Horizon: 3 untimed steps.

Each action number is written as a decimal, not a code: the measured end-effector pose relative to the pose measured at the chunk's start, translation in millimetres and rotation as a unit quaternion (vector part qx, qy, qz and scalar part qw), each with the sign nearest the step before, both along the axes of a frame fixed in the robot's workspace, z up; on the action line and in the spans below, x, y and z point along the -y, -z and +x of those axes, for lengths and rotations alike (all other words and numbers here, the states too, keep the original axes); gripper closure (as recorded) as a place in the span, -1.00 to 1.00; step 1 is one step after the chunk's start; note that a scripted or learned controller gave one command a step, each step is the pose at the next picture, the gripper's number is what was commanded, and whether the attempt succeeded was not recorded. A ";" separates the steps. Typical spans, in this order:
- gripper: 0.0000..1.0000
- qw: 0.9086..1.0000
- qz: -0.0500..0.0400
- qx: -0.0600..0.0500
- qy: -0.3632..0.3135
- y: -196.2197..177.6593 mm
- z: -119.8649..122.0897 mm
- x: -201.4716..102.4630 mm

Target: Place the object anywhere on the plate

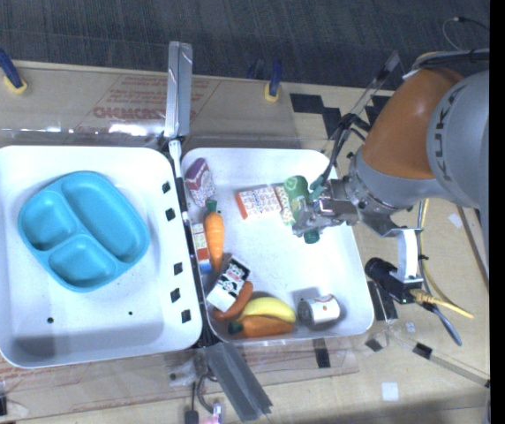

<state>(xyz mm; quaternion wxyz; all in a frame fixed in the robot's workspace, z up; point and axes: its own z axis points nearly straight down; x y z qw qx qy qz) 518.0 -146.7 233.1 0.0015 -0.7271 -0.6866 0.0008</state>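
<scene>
Reaching in from the right, the arm (429, 140) covers the right bin's (261, 162) far corner, and the gripper (310, 219) is a small dark blur over that bin, so whether it is wide or narrow I cannot tell. Right at its tip sits a green bottle (296, 193), touching or just under it, though a hold cannot be made out. Well apart, the blue plate (83, 228) lies in the left bin (23, 334), while a carrot (214, 233) and banana (268, 308) lie in the right one.
</scene>
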 end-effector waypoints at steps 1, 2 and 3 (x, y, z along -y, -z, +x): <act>1.00 0.999 0.000 -0.001 -0.034 43.0 79.8 -93.5; 1.00 0.994 -0.001 0.001 -0.111 26.9 125.6 -148.1; 1.00 0.990 0.000 0.002 -0.143 -67.1 115.3 -69.3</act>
